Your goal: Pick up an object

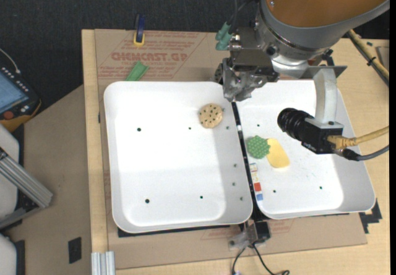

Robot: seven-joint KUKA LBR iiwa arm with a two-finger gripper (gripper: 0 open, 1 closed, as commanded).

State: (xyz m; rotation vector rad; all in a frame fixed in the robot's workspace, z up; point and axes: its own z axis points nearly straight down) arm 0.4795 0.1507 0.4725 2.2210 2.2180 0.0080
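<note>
A round tan cookie with dark chips [211,115] lies in the left bin [161,169], near its upper right corner. In the right bin [315,187], a green bumpy piece [257,146] touches a pale yellow piece [279,157] close to the divider. My gripper [236,91] hangs over the top end of the divider between the two bins, just right of and above the cookie. It sits well above the green and yellow pieces. Nothing is visibly held in it.
A black cylinder on a white bracket [304,129] with a tan cable hangs from the arm over the right bin. A green clip [136,71] and a blue and yellow clamp [140,33] sit on the cardboard behind the left bin.
</note>
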